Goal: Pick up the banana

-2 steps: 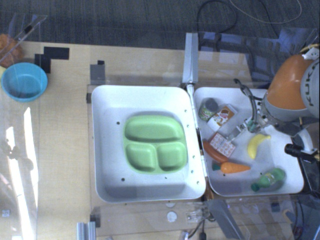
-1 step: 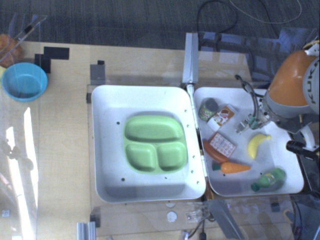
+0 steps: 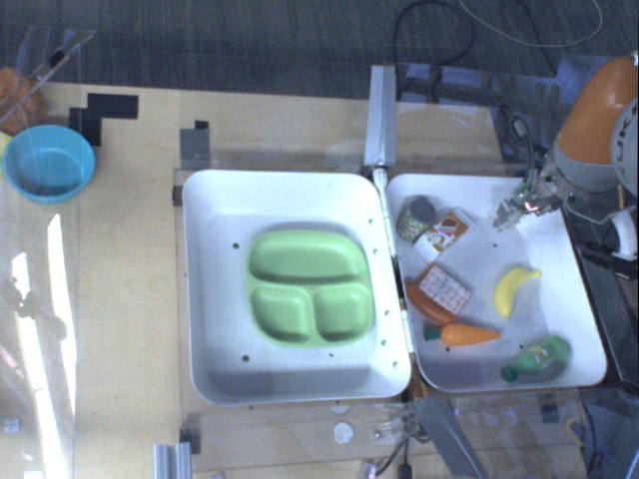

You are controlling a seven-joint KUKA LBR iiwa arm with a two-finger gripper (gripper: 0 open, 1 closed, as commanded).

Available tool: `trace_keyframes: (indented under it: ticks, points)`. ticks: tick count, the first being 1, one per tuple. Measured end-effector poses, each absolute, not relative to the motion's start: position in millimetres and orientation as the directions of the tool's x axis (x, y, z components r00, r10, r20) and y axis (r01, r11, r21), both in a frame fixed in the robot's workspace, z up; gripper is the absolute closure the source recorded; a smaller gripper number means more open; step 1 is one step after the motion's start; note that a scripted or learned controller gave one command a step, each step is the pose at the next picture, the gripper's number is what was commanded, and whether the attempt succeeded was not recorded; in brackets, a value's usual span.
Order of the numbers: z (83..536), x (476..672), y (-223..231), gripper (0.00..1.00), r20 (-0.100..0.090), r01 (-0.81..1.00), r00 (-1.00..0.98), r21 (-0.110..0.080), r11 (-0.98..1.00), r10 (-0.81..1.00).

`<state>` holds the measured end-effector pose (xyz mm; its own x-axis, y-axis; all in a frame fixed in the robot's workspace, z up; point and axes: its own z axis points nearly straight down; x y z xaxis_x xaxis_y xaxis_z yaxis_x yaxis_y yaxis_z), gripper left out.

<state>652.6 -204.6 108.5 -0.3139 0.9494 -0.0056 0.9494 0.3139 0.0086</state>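
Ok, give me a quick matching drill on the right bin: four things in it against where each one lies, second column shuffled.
Things:
1. banana
2. carrot
3. green bottle
4. can

Places:
A. near front right corner of the right bin
B. upper left of the bin, by the divider
C. middle right of the bin, lying apart
D. low in the bin, left of the green bottle

Pairs: 1-C, 2-D, 3-A, 4-B
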Motion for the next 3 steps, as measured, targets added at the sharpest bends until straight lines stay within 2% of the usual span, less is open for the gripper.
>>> trace_keyframes:
  ticks: [1,2,3]
  points:
    - [108,652.6,-204,0.0,-0.006,0.949,-0.314,0.008,0.314,0.949]
    - [89,589.7,-176,0.0,-0.007,0.903,-0.429,0.01,0.43,0.903]
    - [103,592.9,-175,1.0,-0.011,0.902,-0.431,0.018,0.431,0.902]
